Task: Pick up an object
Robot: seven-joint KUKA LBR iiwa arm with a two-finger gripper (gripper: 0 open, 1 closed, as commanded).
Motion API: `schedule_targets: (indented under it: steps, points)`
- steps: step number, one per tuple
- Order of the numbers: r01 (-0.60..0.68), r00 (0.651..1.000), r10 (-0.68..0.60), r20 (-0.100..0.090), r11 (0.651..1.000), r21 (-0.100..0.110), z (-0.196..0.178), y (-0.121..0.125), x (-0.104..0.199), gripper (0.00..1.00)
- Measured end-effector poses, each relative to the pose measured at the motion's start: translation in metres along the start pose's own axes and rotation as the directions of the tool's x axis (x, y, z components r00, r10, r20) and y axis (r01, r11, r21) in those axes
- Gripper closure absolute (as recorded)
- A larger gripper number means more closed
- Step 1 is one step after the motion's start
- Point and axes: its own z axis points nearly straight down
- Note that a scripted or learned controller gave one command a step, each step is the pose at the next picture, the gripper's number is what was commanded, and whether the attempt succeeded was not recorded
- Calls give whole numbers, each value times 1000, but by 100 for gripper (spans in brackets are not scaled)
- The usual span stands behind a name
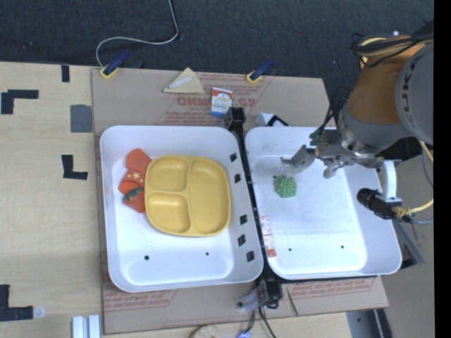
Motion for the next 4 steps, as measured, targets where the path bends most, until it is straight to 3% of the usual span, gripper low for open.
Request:
schedule_targets:
  steps: [1, 2, 3, 4]
  points:
    - [0, 1000, 0, 0, 1000, -6, 126, 29, -13, 0]
    - [1, 1000, -1, 3, 1000, -7, 116, 30, -13, 100]
    - [0, 1000, 0, 4, 1000, -9, 115, 30, -14, 0]
    - [2, 1000, -2, 0, 1000, -4, 127, 71, 6, 0]
